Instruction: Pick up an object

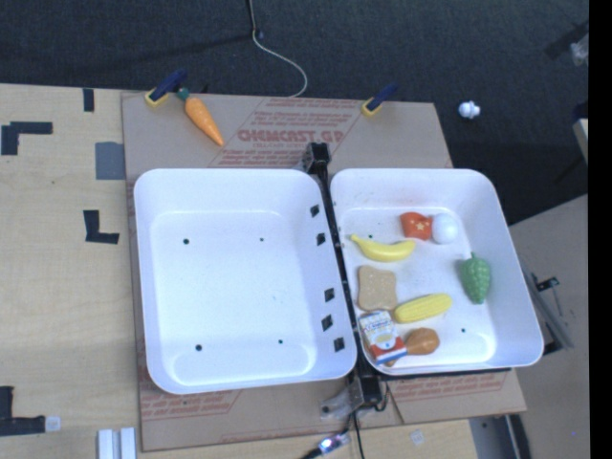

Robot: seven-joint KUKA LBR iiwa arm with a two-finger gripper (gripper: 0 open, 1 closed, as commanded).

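The right bin (497, 213) holds several toy foods. A yellow banana (384, 249) lies near its left wall, with a slice of bread (377, 288) just below it. A red tomato (415, 225) and a white egg (445, 229) sit together toward the back. A green vegetable (475, 278) rests at the right side. A yellow corn cob (422, 307) lies above a brown potato-like piece (422, 340), and a small red and white carton (380, 333) sits in the front left corner.
The left bin (153, 256) stands beside the right one on a cardboard sheet (277, 132). An orange carrot (203, 118) lies on the cardboard behind the left bin. Blue and yellow clamps (167, 88) hold the sheet's back corners. A white cable (277, 51) runs across the dark floor.
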